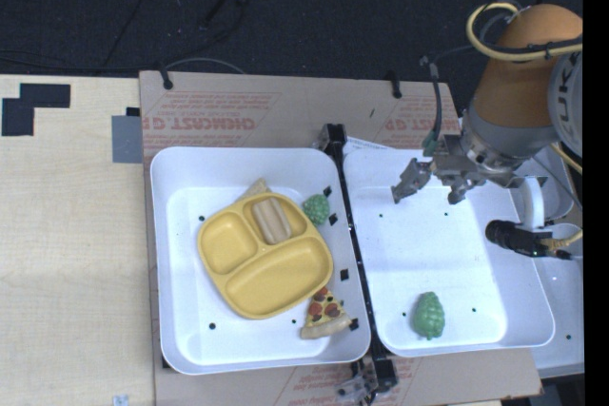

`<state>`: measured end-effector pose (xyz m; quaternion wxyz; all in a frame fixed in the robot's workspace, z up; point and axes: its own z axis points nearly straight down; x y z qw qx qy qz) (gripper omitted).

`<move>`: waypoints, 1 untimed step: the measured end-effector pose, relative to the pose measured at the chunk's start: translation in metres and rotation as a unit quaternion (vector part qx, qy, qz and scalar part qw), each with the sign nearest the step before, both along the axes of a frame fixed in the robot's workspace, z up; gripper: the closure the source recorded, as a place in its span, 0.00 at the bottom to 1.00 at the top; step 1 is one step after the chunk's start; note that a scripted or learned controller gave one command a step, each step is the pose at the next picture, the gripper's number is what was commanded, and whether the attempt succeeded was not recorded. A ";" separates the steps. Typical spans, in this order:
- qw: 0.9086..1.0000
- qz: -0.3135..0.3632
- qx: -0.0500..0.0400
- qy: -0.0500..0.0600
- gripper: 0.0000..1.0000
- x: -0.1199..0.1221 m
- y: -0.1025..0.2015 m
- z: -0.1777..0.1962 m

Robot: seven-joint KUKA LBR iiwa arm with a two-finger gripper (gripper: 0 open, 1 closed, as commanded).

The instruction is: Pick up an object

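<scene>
The gripper (432, 188) hangs over the right bin's (533, 323) far end, its dark metal fingers spread apart around nothing. A knobbly green rounded object (428, 315) lies near that smooth white bin's front edge, well apart from it

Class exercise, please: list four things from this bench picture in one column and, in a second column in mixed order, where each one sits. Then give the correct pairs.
Things
1. yellow tray
2. pizza slice
3. green bumpy toy
4. pincer

Places
A. above the far part of the right bin
B. near part of the right bin
C. middle of the left bin
D. left bin, by its near right corner

Pairs: 1-C, 2-D, 3-B, 4-A
</scene>
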<state>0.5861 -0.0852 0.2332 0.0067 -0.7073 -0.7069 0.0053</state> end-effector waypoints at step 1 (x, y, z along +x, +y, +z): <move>1.000 0.001 -0.001 -0.007 0.00 0.002 0.000 0.008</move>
